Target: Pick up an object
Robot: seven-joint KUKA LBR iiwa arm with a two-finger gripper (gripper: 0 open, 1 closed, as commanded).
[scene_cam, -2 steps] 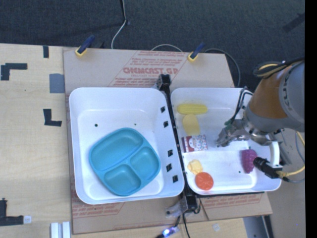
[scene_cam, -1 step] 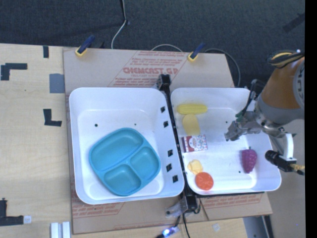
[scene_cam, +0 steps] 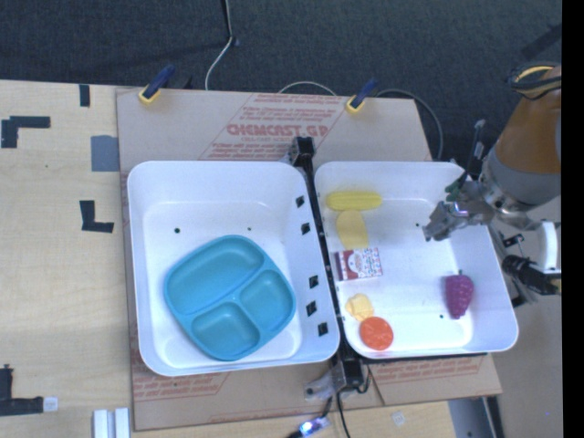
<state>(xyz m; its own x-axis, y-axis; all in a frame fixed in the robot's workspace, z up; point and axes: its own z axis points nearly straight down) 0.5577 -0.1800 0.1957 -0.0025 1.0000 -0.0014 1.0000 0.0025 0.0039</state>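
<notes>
The right bin (scene_cam: 411, 176) holds a yellow corn-like piece (scene_cam: 353, 200), a pale yellow block (scene_cam: 352, 229), a small red-and-white carton (scene_cam: 358, 264), a small yellow-orange piece (scene_cam: 359, 306), an orange round fruit (scene_cam: 376, 333) and a purple grape-like bunch (scene_cam: 458, 294). My gripper (scene_cam: 444, 221) hangs at the right bin's far right side, above and left of the purple bunch. Nothing shows between its fingers.
The left bin (scene_cam: 151, 190) holds a blue three-compartment plate (scene_cam: 229, 296). A black divider strip (scene_cam: 313, 235) runs between the bins. The arm's grey and orange body (scene_cam: 527, 153) stands over the bench's right edge. Two clamps (scene_cam: 155, 85) hold the cardboard at the back.
</notes>
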